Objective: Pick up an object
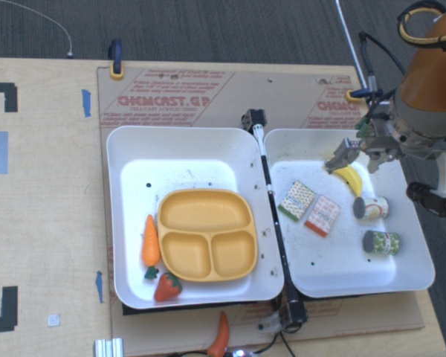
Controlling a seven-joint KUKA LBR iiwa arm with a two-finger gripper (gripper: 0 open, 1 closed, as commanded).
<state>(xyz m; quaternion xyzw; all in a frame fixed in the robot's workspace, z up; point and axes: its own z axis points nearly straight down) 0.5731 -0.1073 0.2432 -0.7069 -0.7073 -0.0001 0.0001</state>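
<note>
My gripper hangs over the back of the right bin, its fingers spread just above a yellow banana. Nothing sits between the fingers. Beside the banana lie a small white jar and a green can. Left of them rest a green-patterned packet and a red-and-white packet.
The left bin holds a yellow divided tray, an orange carrot and a red strawberry. A black clamp sits at the back where the two bins meet. Cardboard lies under the bins.
</note>
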